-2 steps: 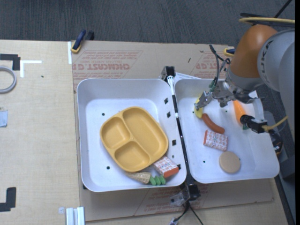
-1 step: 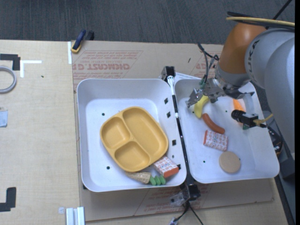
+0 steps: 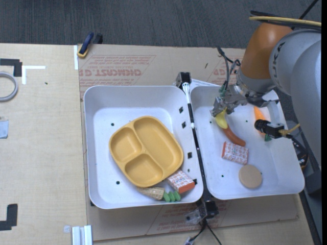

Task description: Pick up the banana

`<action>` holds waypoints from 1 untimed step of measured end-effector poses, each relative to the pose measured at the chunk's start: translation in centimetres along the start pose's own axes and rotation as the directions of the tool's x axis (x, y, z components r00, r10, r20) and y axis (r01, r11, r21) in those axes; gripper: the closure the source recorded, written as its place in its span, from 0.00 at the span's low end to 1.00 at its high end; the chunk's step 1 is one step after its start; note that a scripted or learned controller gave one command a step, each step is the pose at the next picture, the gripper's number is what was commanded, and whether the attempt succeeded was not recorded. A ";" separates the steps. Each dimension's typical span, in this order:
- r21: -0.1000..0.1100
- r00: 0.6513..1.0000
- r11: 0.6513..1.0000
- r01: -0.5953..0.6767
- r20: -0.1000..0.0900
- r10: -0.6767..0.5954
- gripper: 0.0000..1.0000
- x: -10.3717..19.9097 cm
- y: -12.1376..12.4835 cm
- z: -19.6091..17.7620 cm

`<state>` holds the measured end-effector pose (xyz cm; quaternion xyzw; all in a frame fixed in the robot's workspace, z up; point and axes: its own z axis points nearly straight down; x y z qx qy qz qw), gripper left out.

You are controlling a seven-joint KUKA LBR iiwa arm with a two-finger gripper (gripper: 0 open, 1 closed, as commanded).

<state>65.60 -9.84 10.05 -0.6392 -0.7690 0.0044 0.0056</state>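
The banana point(image 3: 220, 120) lies in the right bin point(image 3: 286, 180), touching a red-orange sausage point(image 3: 235, 136) and near the dividing wall, so a grab could catch the sausage or slip off. The arm reaches in from the right, wrist bent down, jaws point(image 3: 223, 107) just above the banana; open or closed, I cannot tell

cardboard sheet point(image 3: 122, 68): red print, upside down, too blurred to read for sure | second red print at front edge, illegible | red-and-white carton point(image 3: 235, 152): markings unreadable | small box point(image 3: 180, 180): print unreadable
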 end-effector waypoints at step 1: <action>-0.013 0.948 0.948 0.317 0.009 -0.317 1.00 3.2 0.8 -9.2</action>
